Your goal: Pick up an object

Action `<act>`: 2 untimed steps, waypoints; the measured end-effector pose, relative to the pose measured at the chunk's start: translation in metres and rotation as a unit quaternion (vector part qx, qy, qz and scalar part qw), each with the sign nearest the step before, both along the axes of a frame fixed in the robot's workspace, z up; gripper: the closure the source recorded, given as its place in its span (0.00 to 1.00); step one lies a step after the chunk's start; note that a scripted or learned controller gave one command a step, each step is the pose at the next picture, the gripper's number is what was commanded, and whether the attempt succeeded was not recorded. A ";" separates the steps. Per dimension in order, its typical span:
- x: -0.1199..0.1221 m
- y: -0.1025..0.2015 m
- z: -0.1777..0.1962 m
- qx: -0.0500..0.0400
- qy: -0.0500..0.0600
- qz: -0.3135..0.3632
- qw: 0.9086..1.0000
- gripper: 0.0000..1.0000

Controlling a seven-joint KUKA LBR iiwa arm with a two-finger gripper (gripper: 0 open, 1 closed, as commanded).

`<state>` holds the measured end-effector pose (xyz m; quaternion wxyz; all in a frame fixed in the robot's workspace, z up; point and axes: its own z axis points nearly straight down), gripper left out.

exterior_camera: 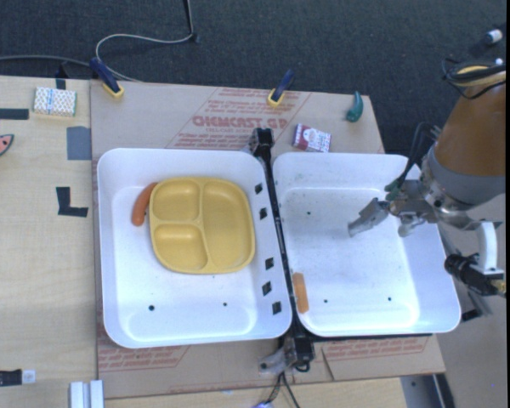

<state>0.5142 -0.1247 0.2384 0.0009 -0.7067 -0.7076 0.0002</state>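
Observation:
A yellow divided plate (202, 224) lies in the left bin (187, 321). An orange sausage-shaped piece (141, 204) rests against the plate's left edge. In the right bin (382, 317) a small orange piece (300, 292) lies by the left wall near the front. My gripper (376, 217) hangs over the middle-right of the right bin, pointing left and down. It is well apart from the small orange piece, up and to its right. Nothing shows in the gripper.
A black divider with clips (270, 228) runs between the bins. On the cardboard behind them sit a small red-and-white packet (311, 138), a yellow clamp (280, 90) and a teal clamp (354, 106). A cable (144, 36) loops across the dark floor at the back.

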 end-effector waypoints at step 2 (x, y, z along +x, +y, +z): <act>0.117 0.083 -0.054 0.000 -0.001 0.001 1.000 0.00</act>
